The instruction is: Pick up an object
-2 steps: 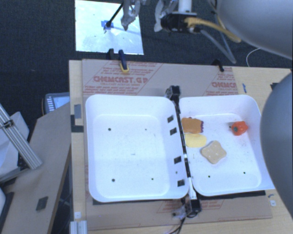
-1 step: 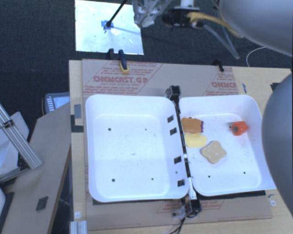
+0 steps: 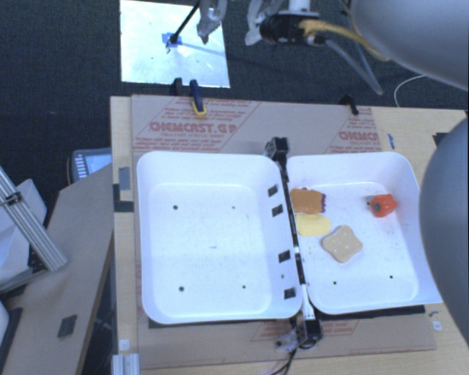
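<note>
Right bin, near its divider edge: toy bread slice is lying flat, probably light and stiff; grasp across its sides. Gripper state: cannot tell.

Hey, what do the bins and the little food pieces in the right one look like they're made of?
Both bins, the left bin and the right bin, look like thin moulded white plastic: smooth, faintly glossy, with rounded corners. The toast slice, yellow piece, orange slab and red-orange piece look like toy food, likely matte plastic or foam; too small to tell which.
</note>
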{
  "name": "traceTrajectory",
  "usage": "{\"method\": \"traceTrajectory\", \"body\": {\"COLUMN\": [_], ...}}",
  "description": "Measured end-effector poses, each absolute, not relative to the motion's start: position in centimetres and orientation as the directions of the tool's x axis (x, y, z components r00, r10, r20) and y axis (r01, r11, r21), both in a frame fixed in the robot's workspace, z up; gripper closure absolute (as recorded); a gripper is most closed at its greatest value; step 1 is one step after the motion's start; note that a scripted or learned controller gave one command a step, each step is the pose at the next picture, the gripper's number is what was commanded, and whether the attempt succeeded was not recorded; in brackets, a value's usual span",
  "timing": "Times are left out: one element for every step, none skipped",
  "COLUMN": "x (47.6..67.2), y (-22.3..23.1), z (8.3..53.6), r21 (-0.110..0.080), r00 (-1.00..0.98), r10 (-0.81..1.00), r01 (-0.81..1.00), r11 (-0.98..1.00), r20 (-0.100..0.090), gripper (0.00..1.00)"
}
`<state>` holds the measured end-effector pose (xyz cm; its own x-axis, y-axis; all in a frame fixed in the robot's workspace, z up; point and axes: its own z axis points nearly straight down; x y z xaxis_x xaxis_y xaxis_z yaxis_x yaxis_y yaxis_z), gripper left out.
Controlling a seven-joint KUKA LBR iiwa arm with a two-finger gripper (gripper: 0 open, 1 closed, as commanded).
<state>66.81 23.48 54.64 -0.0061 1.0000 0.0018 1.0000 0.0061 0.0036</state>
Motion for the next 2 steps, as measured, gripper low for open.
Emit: {"method": "traceTrajectory", "body": {"x": [66.79,66.80], "y": [23.52,23.53], "z": [55.81,55.77], "r21": [0.006,0.005], "r00": [-0.009,-0.010], "r10": [1.000,1.000], "r01": [1.000,1.000], "r11": [0.009,0.010], "r20": [0.003,0.003], "gripper": [1.00,0.00]}}
